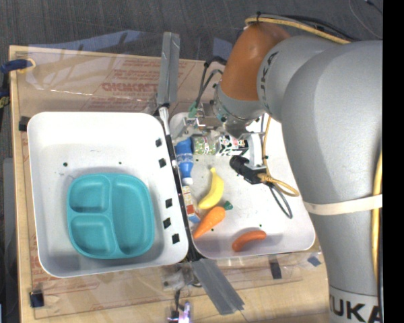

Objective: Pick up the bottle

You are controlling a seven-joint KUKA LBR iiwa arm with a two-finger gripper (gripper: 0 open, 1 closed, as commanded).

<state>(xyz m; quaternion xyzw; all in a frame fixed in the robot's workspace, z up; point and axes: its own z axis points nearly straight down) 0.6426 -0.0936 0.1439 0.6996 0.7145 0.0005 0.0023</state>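
Blue-capped bottle (184, 159): I see it lying along the right bin's (293, 237) left wall.
Tool (212, 132): just above it; grip, I cannot tell.

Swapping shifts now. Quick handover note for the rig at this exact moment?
Gripper: low over the far end of the right bin; fingers hidden under the wrist, no grasp visible.
Bottle: lying against the right bin's left wall, blue cap towards the near end, just left of the gripper.
Also in that bin: banana, carrot, sausage.
Left bin: teal tray.
Done: nothing confirmed.
Left: grasp and lift the bottle.
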